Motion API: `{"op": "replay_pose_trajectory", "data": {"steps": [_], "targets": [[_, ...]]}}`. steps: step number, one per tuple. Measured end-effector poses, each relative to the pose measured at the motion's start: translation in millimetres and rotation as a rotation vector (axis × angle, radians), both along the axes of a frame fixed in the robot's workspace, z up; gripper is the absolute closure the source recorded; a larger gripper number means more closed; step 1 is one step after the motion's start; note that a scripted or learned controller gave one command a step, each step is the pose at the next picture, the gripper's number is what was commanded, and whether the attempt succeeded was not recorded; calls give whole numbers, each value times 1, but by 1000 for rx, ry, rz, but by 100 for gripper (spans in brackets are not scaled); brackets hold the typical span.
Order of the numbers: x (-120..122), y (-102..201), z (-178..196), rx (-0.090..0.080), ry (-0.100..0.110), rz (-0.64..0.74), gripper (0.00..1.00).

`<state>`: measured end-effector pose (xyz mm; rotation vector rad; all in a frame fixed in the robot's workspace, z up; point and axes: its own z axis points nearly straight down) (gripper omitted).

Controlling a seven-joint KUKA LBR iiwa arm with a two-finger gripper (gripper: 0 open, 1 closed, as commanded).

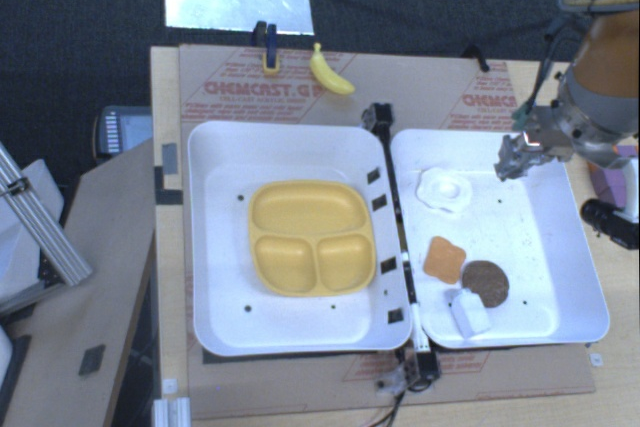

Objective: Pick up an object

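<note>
In the right bin (570,255) lie a white fried-egg piece (443,188), an orange toast-like piece (445,258), a brown round patty (486,282) and a small white block (468,313). My gripper (515,158) hangs over the bin's far right part, to the right of the fried-egg piece and apart from it. Nothing shows between its tips. The arm with its orange band (608,50) comes in from the upper right.
The left bin (215,215) holds a yellow divided tray (305,235). A yellow banana (331,73) and a yellow-black clamp (268,47) lie on the cardboard behind the bins. A black divider (392,215) runs between the bins.
</note>
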<state>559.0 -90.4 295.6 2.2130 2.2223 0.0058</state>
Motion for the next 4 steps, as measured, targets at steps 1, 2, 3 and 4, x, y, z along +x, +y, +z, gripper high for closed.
{"op": "replay_pose_trajectory", "data": {"steps": [1, 2, 3, 4], "targets": [[19, 55, -8, 1, 3, 5, 100], [36, 98, -29, 2, 6, 5, 100], [55, 151, -46, 2, 4, 4, 100], [58, 201, -72, 3, 7, 5, 100]]}}
